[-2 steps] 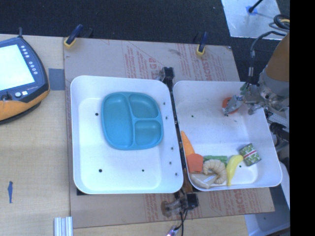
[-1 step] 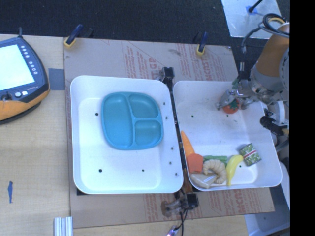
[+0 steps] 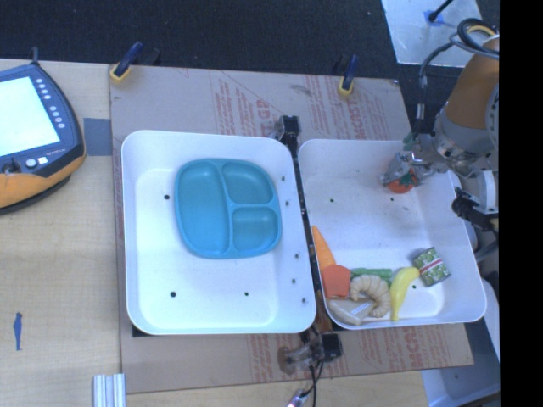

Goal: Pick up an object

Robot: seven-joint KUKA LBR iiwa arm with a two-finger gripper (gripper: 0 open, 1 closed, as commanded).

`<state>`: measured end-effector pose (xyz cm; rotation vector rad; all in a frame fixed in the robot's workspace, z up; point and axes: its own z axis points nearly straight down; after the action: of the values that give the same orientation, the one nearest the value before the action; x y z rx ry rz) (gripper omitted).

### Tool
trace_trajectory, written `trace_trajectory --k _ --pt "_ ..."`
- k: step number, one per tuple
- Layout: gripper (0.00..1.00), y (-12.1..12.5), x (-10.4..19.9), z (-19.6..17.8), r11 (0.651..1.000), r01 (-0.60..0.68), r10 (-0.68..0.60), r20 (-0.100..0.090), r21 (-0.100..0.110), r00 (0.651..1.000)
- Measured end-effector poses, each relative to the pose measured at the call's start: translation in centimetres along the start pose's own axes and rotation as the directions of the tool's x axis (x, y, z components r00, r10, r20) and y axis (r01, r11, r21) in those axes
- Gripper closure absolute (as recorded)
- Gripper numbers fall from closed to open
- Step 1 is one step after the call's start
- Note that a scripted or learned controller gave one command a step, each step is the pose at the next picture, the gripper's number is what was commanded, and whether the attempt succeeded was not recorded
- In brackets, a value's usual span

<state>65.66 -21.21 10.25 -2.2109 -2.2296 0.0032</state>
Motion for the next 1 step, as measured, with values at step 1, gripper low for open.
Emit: trace_trajectory --k 1 --pt "1.00 -5.41 2.51 -9.03 1.000 -0.007 0.007 -0.001 -0.001 1.000"
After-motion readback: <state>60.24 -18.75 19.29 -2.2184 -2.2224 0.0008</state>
